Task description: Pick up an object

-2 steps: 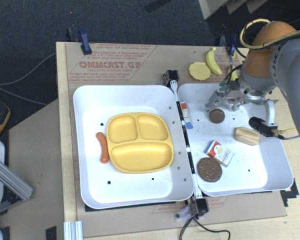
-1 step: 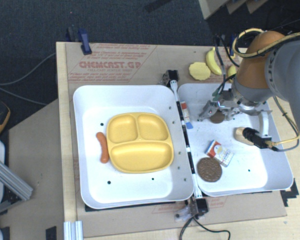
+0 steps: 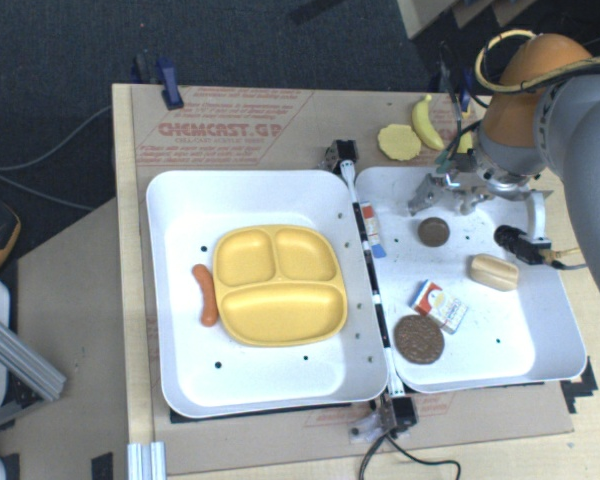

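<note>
The right bin (image 3: 540, 358) holds a small brown disc (image 3: 433, 232), a tan block (image 3: 494, 271), a small colourful box (image 3: 439, 305) and a larger brown round cookie (image 3: 419, 338). My gripper (image 3: 448, 200) hangs over the far part of this bin, just beyond the small brown disc. It is open, with nothing between its fingers. The grey arm with its orange band reaches in from the upper right.
The left bin (image 3: 180, 218) holds a yellow divided plate (image 3: 279, 285) with a red-orange sausage (image 3: 206, 295) beside it. A thin pen-like item (image 3: 370, 233) lies along the right bin's left rim. A banana (image 3: 427, 123) and a yellow slice (image 3: 399, 142) lie on the bench behind the bins.
</note>
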Action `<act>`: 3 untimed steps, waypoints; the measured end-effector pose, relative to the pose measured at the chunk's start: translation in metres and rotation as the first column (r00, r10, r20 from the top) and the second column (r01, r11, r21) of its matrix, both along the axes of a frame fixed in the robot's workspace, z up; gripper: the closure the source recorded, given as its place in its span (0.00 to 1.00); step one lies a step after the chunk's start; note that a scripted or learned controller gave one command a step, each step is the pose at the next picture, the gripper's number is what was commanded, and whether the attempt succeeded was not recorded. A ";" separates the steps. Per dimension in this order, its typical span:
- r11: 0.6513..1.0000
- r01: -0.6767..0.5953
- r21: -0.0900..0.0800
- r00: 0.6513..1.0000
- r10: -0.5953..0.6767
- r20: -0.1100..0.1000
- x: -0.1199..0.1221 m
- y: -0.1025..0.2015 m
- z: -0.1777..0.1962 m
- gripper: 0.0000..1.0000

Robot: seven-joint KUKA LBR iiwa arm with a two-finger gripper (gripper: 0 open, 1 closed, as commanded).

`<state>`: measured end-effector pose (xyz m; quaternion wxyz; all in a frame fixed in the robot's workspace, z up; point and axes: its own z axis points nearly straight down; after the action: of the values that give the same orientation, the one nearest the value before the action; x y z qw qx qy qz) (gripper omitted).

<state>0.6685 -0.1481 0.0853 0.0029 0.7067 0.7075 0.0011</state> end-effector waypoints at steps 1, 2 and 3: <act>1.000 0.002 0.004 1.000 -0.002 -0.010 -0.034 0.020 -0.001 0.00; 1.000 -0.002 0.002 1.000 0.002 -0.001 0.000 0.051 0.000 0.00; 1.000 0.004 0.000 1.000 -0.004 -0.003 -0.002 0.003 0.000 0.00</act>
<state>0.6665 -0.1450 0.0850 0.0019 0.7080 0.7062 0.0001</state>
